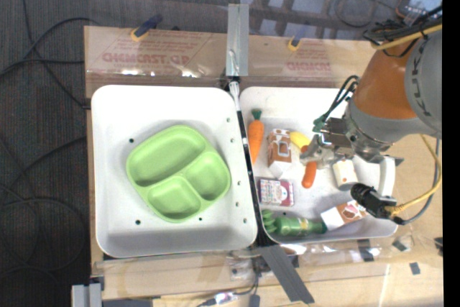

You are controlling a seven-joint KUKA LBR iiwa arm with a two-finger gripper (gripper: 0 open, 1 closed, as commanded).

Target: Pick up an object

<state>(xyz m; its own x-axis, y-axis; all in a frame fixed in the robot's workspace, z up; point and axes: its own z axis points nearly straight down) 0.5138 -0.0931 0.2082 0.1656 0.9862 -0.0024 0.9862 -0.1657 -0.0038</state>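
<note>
- The hand [316, 149] was low in the right bin [327, 98], hanging just above a small orange carrot-looking piece [310, 174], with a yellow piece [299, 139] just beside it.
- Honestly couldn't tell whether the hand was apart or together. The wrist blocked that bit, so I won't call it a grip on anything.
- The right bin was crowded: a bigger carrot [255, 139] by the divider, a brown-and-white carton [279, 147], a pink-labelled box [275, 192], a green bottle [295, 227] lying along the near wall, and another small carton [345, 213] in the near right corner.
- The left bin [108, 154] had just the green divided plate [179, 172], well apart from the action.
- My take: the small orange piece looked like the easiest target, since it lay a bit clear of its neighbours.
- To do it well, I'd have come straight down, centred across its narrow width, and kept away from the yellow piece.
- Rounded toy food probably slips, so a slow lift seemed wise.
</note>
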